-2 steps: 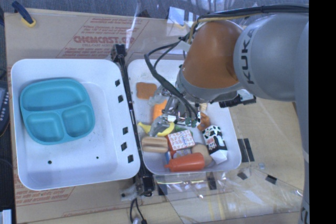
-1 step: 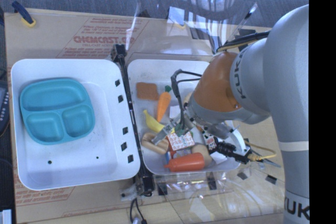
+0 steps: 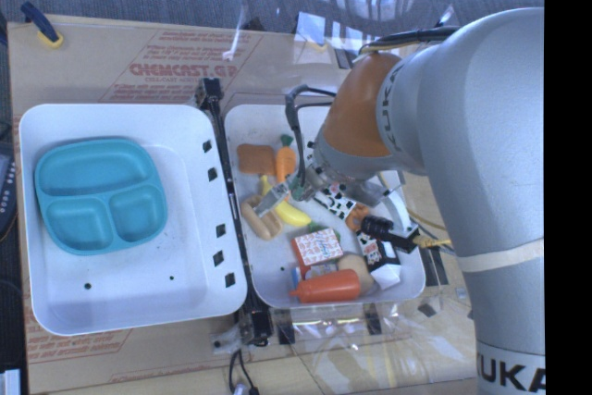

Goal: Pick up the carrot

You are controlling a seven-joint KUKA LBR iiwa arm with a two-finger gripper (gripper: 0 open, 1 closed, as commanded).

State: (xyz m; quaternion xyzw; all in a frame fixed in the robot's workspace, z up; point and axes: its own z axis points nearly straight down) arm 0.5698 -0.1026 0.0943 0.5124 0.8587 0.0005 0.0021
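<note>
The camera view shows, nearest, a red-orange sausage-shaped toy (image 3: 326, 287) lying along the front wall of the right bin (image 3: 268, 291). Just behind it, toward 12 o'clock, stands a small printed box (image 3: 316, 247), then a yellow banana-like piece (image 3: 291, 214) and a tan toy (image 3: 258, 222) at its 9 o'clock. Farther back the carrot (image 3: 285, 163), orange with a green tip, lies beside a brown bread-like piece (image 3: 255, 158) at its 9 o'clock. The end effector (image 3: 303, 183) hangs low, just at the carrot's 5 o'clock; whether it is released or clenched cannot be told, since the wrist covers it. Judged from this, the approach step is in hand, and the next move calls for shifting toward 11 o'clock to centre over the carrot before grasping. The left bin (image 3: 55, 120), at 9 o'clock, carries a blue divided tray (image 3: 97, 191). The arm (image 3: 481, 134) hides the right bin's far right corner; items under it are hard to identify.
</note>
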